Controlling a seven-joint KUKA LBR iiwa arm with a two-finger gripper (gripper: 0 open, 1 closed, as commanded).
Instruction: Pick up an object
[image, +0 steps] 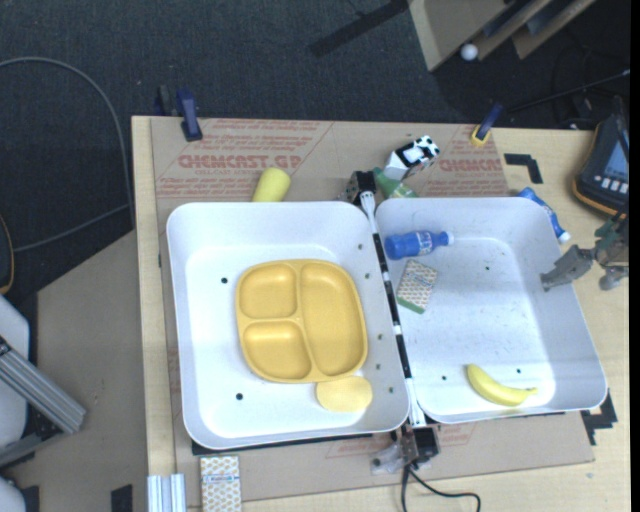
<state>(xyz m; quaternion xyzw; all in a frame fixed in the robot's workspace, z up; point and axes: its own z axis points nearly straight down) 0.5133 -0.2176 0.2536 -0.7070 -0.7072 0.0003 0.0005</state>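
where the arm reaches in from the right, its gripper (583, 268) hangs over the right rim of the right bin (500, 330), grey fingers (562, 270) spread apart with nothing between them and nothing touched. only the tip of the arm is in view, at the frame's right edge.

inside that bin, a blue bottle (416, 243) lies on its side near the top left corner, cap pointing right. just below it a small flat packet (417, 286) with a speckled print rests by the left wall. a curved yellow banana (497, 385) lies near the bottom edge, well apart from both. the bin floor is smooth white plastic, lightly speckled, and the middle and right half of it lie open.

the left bin (200, 300) holds a yellow plate (300, 320), a rounded tray with three compartments, glossy and shallow. a pale yellow disc (344, 393) touches its lower right corner. bare white floor runs around the plate on the left and top.

both bins are shallow, with rounded corners and raised rims, and meet along a dark seam in the middle. they sit on a brown board (240, 150) printed with red lettering. on the board, above the bins, lies a yellow cylinder (270, 185), and a black-and-white toy (415, 153) stands near the seam's top end. blue clamps grip the board's far edge.
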